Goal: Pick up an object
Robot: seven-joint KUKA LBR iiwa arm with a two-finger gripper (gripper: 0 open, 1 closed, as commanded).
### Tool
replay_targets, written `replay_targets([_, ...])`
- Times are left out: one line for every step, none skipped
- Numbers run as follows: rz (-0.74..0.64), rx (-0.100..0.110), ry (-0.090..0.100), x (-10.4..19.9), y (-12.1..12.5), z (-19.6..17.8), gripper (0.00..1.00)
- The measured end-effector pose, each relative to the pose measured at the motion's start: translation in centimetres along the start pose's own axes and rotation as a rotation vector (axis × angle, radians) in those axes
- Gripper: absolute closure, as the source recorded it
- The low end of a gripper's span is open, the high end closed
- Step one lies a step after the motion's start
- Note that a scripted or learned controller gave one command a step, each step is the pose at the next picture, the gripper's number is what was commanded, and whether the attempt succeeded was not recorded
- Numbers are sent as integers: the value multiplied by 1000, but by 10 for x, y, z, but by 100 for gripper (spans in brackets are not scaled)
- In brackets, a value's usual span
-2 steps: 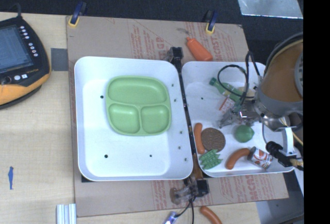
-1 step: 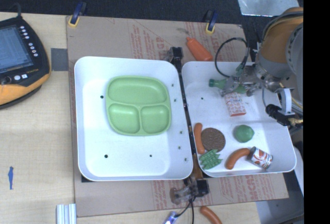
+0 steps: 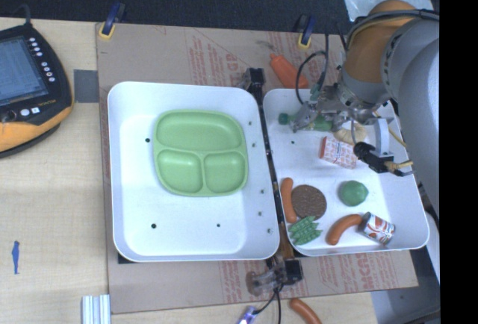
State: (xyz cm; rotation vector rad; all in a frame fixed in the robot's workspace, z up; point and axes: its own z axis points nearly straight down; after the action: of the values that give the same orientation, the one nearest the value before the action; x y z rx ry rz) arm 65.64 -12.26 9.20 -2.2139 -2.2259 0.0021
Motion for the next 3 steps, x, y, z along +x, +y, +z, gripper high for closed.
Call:
replay_targets([4,0,0,-68,-50,-52,0])
replay_targets([1,4,0,-25,-123,2,0])
replay_targets([2,-1,-1,-47,-25,0,0])
